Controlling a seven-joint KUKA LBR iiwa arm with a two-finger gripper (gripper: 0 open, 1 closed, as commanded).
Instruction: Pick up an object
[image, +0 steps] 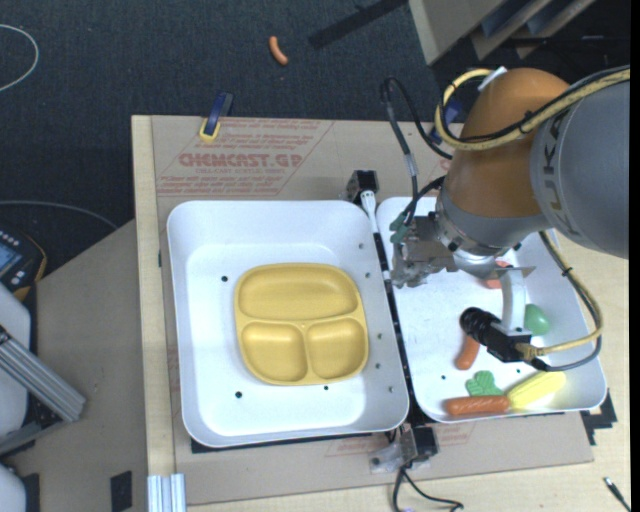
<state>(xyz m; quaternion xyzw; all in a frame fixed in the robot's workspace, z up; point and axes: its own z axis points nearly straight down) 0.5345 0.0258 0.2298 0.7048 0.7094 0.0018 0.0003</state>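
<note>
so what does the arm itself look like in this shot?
Bulky grey arm with a rounded orange band above the wrist. Black and yellow cables loop over the orange section. The wrist below is grey metal, ending in a small dark gripper.

Divided plate (299, 322) in left bin (190, 300)

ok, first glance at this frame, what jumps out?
The yellow divided tray sits alone in the middle of the left bin. The arm's orange band looms over the right bin, where small toy foods cluster at the near right, among them a yellow corn cob.
</note>
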